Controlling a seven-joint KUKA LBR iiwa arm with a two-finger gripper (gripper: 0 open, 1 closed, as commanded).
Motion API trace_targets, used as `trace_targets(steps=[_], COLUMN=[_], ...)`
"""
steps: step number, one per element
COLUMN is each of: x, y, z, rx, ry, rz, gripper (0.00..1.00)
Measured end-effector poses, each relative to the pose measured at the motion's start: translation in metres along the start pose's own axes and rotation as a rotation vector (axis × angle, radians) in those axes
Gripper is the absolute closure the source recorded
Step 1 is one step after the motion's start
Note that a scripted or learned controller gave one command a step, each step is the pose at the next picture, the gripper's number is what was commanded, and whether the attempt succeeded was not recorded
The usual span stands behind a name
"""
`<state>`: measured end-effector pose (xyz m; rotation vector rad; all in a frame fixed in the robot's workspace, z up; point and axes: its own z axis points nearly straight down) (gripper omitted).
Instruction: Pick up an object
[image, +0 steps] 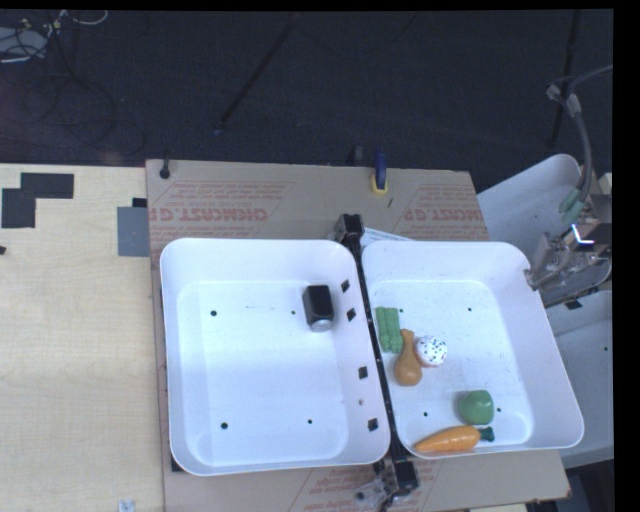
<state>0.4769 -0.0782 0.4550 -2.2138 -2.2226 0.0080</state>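
Pale wooden bench top (70, 350) fills the left of the scene, carrying a brown printed cardboard sheet (270, 200) on which two shallow white plastic bins sit side by side, their inner rims joined by a row of small black clips (362, 372). Dark floor with trailing cables lies beyond the bench's far edge, and a small blue-and-yellow clamp (379, 172) grips the cardboard's far side. Left bin (200, 300) holds a single small black cylinder with a grey end (318, 306), lying near its far right corner, close to the dividing rim. Right bin (520, 330) holds five items: a flat green rectangular block (388, 328) just beside the divider; a tan pear-shaped toy (407, 362) touching the block's near end; a small white ball with dark spots (432, 351) just beside the tan toy on its right; a round green toy vegetable (476, 407) toward the near right corner; and an orange toy carrot with a green stem (452, 439) lying lengthwise against the near wall, just below the green one. At the scene's right edge, the grey metal two-finger gripper (568, 262) hangs outside the right bin's far right corner, well apart from every item, with nothing seen between its parts; whether it is spread or closed cannot be told from this angle. A light grey panel (545, 195) sits behind it.
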Motion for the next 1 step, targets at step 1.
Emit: trace_targets(steps=[1], x=[-0.0005], y=[0.0004], z=[-0.0093], rx=[0.002], ry=[0.000], rz=[-0.003], gripper=[1.00])
